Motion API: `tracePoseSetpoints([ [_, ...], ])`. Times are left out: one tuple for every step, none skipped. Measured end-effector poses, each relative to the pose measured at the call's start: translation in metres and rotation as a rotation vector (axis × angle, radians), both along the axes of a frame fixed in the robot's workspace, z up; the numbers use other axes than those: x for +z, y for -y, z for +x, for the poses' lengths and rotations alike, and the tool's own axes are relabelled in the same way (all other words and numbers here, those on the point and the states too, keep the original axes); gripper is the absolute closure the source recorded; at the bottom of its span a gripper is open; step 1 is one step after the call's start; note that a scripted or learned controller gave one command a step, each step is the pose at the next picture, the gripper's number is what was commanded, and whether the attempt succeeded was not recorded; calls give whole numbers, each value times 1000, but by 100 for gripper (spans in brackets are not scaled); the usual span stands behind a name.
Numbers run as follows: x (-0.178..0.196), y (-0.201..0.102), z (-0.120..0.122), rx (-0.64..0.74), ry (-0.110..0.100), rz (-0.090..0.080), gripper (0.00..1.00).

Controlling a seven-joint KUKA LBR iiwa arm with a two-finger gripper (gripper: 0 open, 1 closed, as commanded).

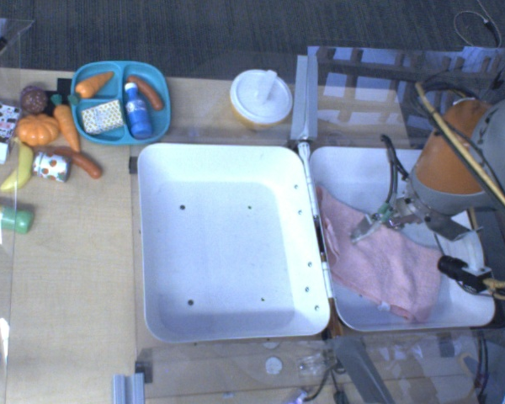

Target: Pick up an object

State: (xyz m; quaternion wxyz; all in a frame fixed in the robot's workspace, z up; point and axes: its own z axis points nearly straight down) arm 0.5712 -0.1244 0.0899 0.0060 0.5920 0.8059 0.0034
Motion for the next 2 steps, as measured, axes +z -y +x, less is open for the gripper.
tracePoseSetpoints([
  [0,-32,35,-29,0,1,0],
  [0,-28,9,62,1,0,0],
])
